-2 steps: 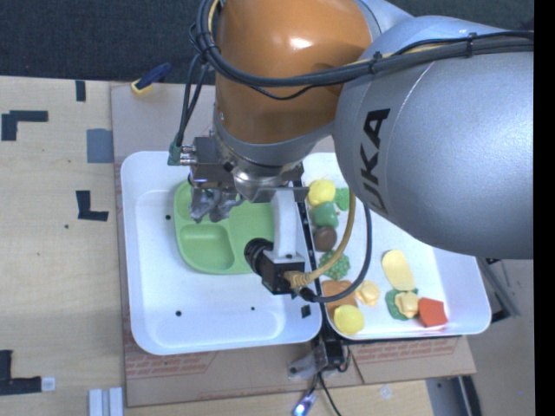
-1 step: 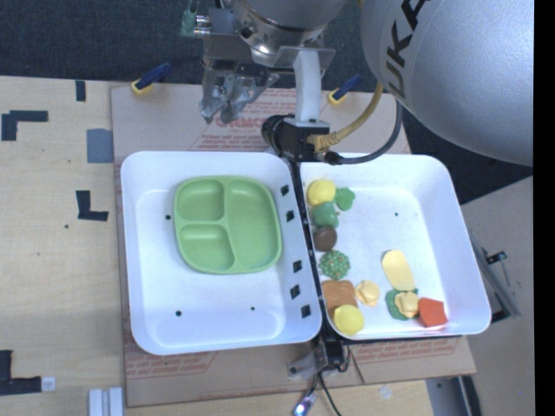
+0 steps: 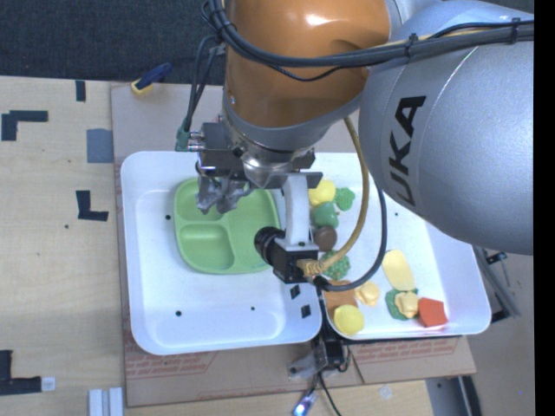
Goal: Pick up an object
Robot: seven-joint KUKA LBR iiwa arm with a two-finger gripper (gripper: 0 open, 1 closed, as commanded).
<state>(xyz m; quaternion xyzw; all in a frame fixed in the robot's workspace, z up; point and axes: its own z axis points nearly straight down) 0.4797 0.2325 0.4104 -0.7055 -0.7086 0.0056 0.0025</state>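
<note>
The gripper (image 3: 218, 199) hangs at frame centre over the green tray (image 3: 208, 237) in the left bin (image 3: 147, 232); whether it grips anything cannot be told. Small toys (image 3: 399, 271) lie in the right bin (image 3: 464, 276).

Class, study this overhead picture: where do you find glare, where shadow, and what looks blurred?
In the camera view, glare streaks the arm's orange band and grey casing; the arm shades the green tray and the left bin's middle; the gripper looks slightly soft, while the toy foods stay sharp.
</note>
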